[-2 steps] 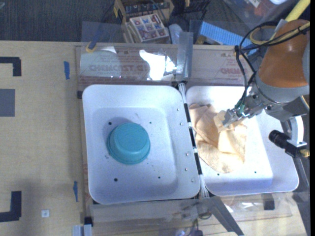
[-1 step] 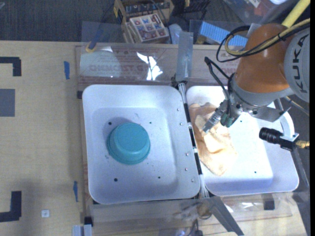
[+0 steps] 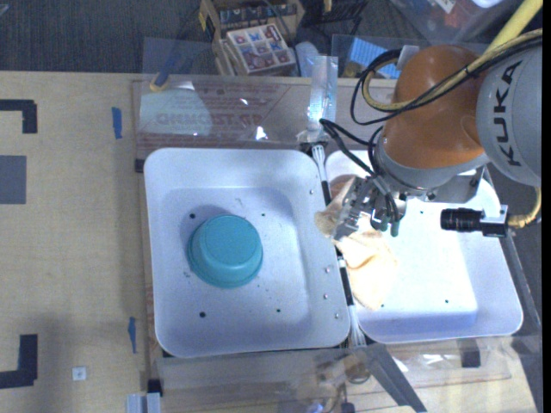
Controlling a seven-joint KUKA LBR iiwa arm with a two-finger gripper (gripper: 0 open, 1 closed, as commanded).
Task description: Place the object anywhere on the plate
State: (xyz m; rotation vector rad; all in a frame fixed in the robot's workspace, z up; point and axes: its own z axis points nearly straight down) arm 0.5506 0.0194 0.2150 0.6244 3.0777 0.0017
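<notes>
The arm (image 3: 448,101) reaches in from the right and bends down over the inner edge of the right bin (image 3: 465,304), its gripper (image 3: 366,218) hanging just beside the divider between the two bins. Whether anything is pinched there cannot be told. One pale, yellowish object (image 3: 366,269) lies in the right bin directly under the gripper. One blue plate (image 3: 225,249) sits upside-down-looking in the left bin (image 3: 284,188), well apart from the gripper.
</notes>
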